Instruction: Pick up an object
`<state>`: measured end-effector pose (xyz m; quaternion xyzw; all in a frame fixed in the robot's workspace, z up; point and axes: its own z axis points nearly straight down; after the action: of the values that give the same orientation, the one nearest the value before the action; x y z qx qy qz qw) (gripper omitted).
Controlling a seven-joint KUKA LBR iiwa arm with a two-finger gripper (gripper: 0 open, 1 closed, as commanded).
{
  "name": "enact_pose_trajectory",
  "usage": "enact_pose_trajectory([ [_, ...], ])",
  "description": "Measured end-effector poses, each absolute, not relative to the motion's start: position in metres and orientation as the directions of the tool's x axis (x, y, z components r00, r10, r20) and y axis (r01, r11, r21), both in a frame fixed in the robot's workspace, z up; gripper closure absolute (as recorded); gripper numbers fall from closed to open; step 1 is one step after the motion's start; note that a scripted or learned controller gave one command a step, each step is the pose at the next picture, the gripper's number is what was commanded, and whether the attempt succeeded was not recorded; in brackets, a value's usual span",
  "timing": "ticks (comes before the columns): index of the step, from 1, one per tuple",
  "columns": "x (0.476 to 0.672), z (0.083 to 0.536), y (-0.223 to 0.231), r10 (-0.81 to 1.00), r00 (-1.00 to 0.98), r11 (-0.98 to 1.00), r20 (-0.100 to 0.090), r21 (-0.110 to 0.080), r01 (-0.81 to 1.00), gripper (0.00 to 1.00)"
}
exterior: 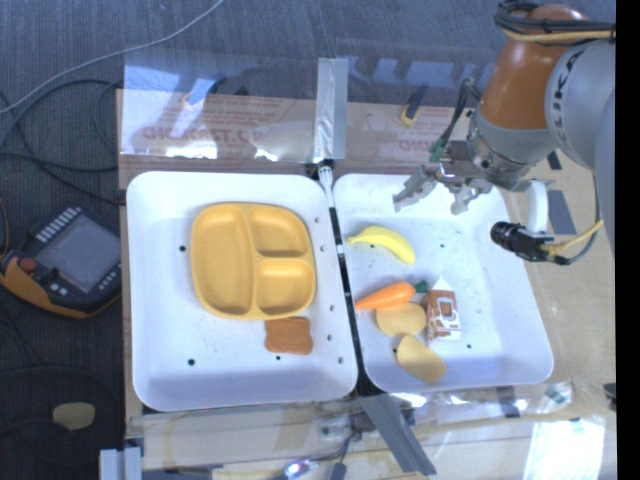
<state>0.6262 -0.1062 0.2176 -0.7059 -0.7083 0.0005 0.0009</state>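
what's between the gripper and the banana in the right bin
Nothing visible. The gripper, fingers spread, hangs over the bare back part of the right bin, and the banana lies just in front of it, apart from the carrot.
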Motion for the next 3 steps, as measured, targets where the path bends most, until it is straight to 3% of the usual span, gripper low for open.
enact_pose_trajectory([
  [1,0.650,0.090,-0.099,0.990,-0.139,0.139,-0.002,0.001,0.990,0.00],
  [2,0.604,0.090,-0.100,0.994,-0.111,0.111,-0.004,0.009,0.994,0.00],
  [3,0.570,0.090,-0.121,0.984,-0.177,0.177,-0.005,0.013,0.984,0.00],
])
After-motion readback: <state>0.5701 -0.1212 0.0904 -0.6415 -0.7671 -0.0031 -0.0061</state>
